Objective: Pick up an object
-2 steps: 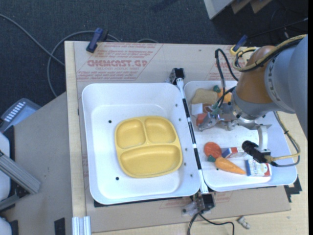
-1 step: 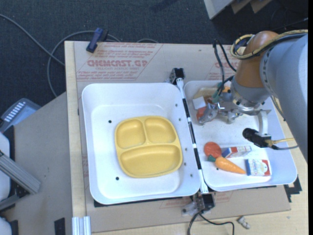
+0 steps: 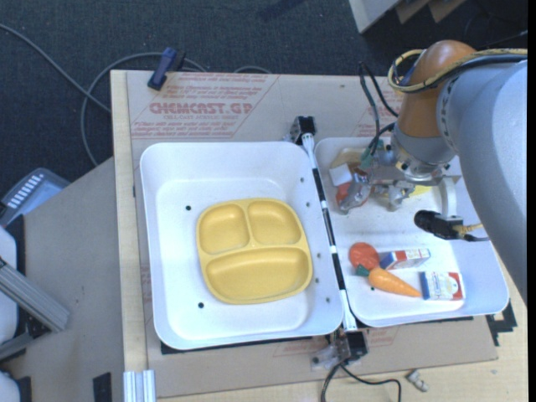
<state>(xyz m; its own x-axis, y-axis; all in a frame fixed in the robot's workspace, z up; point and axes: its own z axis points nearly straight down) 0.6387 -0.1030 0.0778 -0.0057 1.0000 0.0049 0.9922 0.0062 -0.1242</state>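
The bench top is a brown board (image 3: 209, 107), and up and to the left of the claw (image 3: 374, 193) it carries the red words "CHEMCAST GP". The smaller red lines under them are too fine for us to read. Around the bench we see dark carpet (image 3: 167, 15) with a thin cable (image 3: 50, 48) trailing across it far to the claw's left. A blue clamp (image 3: 165, 67) grips the board's far edge, also well to the left. A black clip (image 3: 303, 127) sits where the two bins meet, just up and left of the claw.

The claw hangs low over the far end of the right bin (image 3: 394, 233). We cannot tell whether it is wide or narrow, and we see nothing held in it.

The things to pick lie in this same bin. A small tan piece (image 3: 342, 175) and a red item (image 3: 344, 196) sit just to the claw's left, by the bin wall. Toward the near end, below the claw, we find a red round piece (image 3: 363, 254) touching a white tube (image 3: 408, 259). Just beyond them lie a toy carrot (image 3: 394, 284) and a small white box (image 3: 441, 286) with red and blue print too small to read.

The left bin (image 3: 167, 224), well left of the claw, holds a yellow divided plate (image 3: 253, 249).
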